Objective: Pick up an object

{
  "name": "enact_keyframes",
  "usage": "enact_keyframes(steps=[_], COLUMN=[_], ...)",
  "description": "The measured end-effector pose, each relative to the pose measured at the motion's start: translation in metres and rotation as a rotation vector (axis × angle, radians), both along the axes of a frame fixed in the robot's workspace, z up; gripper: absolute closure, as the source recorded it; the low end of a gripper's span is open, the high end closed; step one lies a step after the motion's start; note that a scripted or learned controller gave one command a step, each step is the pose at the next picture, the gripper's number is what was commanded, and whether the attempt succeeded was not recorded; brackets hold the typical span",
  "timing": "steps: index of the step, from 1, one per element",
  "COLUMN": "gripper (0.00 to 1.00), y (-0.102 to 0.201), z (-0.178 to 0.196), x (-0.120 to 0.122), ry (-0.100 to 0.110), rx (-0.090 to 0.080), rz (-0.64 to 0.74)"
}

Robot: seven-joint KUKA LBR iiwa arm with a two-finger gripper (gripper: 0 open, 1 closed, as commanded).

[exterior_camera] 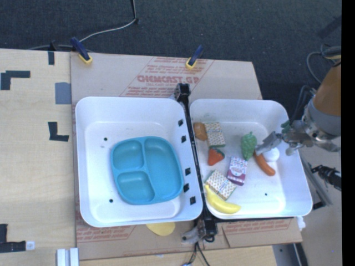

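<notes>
The end effector (273,143) hovers with fingers apart and nothing between them, above the carrot (265,164) and white ball (271,154) just beneath, so it should centre over one before descending.

**A robotics test lab**

The desk (33,148) is a plywood top with black tape marks at the left. On it lies a printed cardboard sheet (166,79), held at the far edge by two yellow-and-blue clamps (82,51). Two white bins (89,115) sit side by side on the sheet, over dark carpet (222,15) with a loose cable (119,26). The right bin holds toy food (222,206), not real groceries.
</notes>
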State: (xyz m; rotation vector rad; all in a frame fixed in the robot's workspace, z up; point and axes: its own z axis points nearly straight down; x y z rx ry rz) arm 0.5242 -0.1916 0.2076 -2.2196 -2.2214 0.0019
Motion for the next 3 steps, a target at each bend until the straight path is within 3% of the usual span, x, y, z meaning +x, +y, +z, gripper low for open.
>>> enact_keyframes(steps=[1, 2, 3], gripper=[0.0, 0.0, 1.0], y=[0.055, 0.09, 0.09], z=[-0.121, -0.121, -0.112], x=[0.065, 0.107, 0.107], ry=[-0.008, -0.005, -0.004], rx=[-0.001, -0.004, -0.005], rz=[0.002, 0.0, 0.001])
